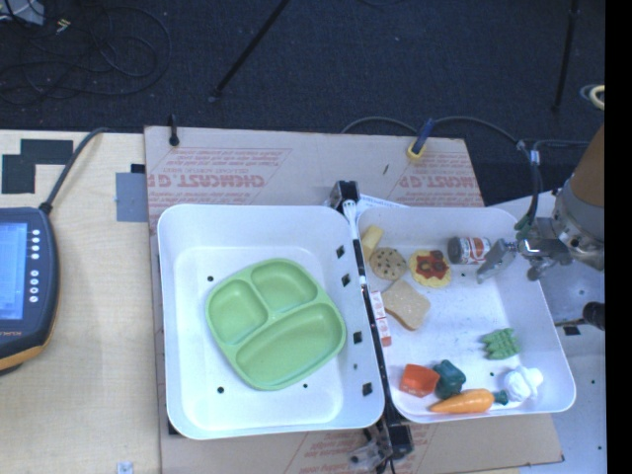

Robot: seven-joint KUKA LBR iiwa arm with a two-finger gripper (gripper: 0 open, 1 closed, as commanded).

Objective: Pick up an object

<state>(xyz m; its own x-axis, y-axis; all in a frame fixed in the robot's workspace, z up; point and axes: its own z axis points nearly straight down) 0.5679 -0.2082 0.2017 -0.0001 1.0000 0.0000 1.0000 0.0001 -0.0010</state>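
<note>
The left bin [188, 265] holds a green tray [275, 322]. The right bin [553, 344] holds a cookie [386, 263], bread [406, 306], a pizza toy [432, 268], a can [468, 250], a red block [419, 379], a carrot [461, 401] and a green toy [500, 343]. At the right bin's far right edge, just right of the can, hangs the hand [513, 260]; whether it is spread or pressed together I cannot tell.

The left shallow white plastic bin [188, 383] holds a light green three-compartment plate [275, 322]. The right white bin [553, 354] carries small toy foods: a chocolate-chip cookie [386, 263], a bread slice [406, 306], an orange carrot [461, 401] (near the front rim) and a small can [468, 250]. The grey two-finger gripper [504, 257] hangs at the right bin's far right, just beside the can.
</note>
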